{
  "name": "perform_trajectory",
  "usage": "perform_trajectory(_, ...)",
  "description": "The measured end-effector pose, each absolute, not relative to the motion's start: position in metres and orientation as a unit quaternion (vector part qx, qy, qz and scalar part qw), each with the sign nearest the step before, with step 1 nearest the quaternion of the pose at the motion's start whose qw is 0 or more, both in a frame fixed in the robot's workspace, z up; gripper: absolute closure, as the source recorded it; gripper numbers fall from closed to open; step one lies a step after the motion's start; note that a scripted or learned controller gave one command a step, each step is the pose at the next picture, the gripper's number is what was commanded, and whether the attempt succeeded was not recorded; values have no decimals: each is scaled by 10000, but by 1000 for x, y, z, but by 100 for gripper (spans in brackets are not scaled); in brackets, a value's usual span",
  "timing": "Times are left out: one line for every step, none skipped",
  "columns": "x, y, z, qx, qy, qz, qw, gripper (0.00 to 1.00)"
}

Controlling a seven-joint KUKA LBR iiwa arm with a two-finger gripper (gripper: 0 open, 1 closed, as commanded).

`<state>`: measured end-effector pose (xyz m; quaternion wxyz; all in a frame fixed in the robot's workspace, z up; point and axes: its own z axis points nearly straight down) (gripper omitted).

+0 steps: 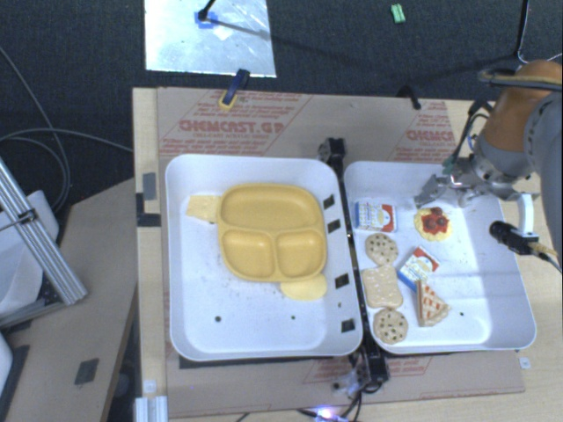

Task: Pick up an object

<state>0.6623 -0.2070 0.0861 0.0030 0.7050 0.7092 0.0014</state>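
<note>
The grey arm with its orange band reaches in from the right and hangs over the back part of the right-hand shallow white bin, with its metal end effector just above and beside a small round toy pizza with red topping. Whether the end effector is released or clenched I cannot tell; nothing is seen grasped in it. The pizza lies on the bin floor near the back. In the same bin lie a small white carton with red and blue print, a round brown chocolate-chip cookie, a pale square cracker, a second round cookie near the front wall, a small blue, white and red box, and a wedge-shaped toy slice with a lattice top touching that box. The left-hand white bin holds a yellow plastic divided tray, with a pale yellow flat piece at its back-left corner and a pale yellow round piece at its front edge. Both bins sit on a bench covered by printed cardboard.
</note>
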Motion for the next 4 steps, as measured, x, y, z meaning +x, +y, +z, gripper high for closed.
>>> perform_trajectory(606,-160,84,7063,7080,-2,-20,0)
perform_trajectory(610,-163,97,7063,7079,18,30,100)
perform_trajectory(610,-163,96,7062,7080,16,26,0)
perform_trajectory(655,-139,85,7044,7098,22,26,0)
